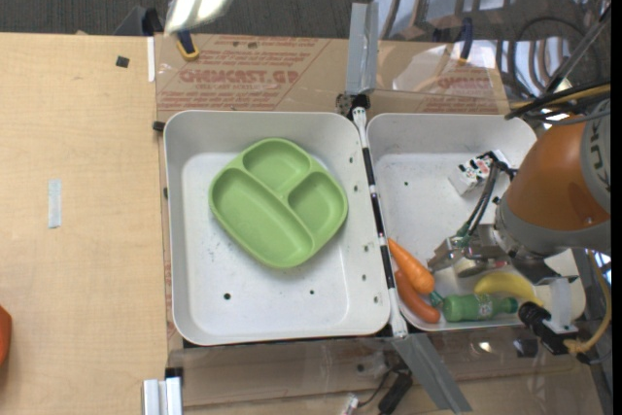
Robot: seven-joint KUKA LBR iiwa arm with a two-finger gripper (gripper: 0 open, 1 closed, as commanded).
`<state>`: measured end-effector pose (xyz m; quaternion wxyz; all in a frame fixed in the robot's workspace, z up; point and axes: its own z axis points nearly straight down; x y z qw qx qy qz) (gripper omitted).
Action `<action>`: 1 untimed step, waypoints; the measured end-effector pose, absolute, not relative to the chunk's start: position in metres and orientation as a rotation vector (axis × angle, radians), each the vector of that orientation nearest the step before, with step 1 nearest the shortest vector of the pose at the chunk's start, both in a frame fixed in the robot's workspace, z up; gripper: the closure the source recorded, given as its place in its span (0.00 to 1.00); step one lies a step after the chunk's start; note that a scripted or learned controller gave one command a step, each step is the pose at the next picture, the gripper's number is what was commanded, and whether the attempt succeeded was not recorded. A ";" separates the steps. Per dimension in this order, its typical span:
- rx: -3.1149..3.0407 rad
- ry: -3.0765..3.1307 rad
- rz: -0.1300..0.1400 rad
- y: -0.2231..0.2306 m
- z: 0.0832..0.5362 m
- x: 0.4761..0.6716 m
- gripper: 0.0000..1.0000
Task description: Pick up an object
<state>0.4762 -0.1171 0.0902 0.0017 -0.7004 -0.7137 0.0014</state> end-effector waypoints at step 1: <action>-2.221 -2.220 0.004 -0.105 0.090 0.516 0.00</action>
